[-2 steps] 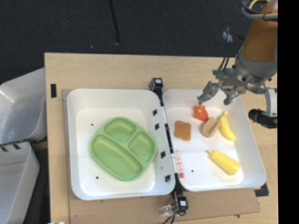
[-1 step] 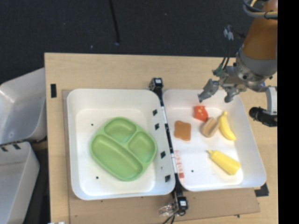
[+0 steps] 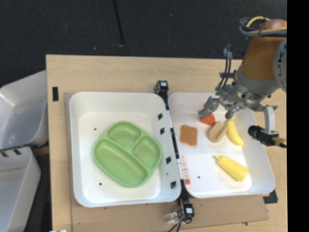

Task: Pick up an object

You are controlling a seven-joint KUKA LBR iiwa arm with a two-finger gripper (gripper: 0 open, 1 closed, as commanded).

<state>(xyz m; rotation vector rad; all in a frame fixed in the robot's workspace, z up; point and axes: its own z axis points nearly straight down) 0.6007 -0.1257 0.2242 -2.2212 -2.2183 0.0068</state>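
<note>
1. A tan wooden bench [image 3: 111, 74] fills the middle of the frame on a dark floor, with pale white shapes at the left edge

2. The left bin [image 3: 77, 178] sits at centre-left and holds a green divided plate [image 3: 127, 152], lying flat with three compartments

3. The right bin [image 3: 258, 180] sits at centre-right, just beside the left one along a shared middle rim

4. In the right bin: a small red piece [image 3: 208, 120] near the upper middle, an orange-brown slab [image 3: 189, 135] below and left of it, a hot dog in a bun [image 3: 217, 131] touching a yellow banana [image 3: 235, 132] on its right, and a yellow bottle [image 3: 231, 167] lower down, apart from the rest

5. The arm [image 3: 263, 57] enters at the upper right; its gripper [image 3: 219, 108] hangs over the upper part of the right bin with fingers spread, one tip just above the red piece, nothing between them
</note>
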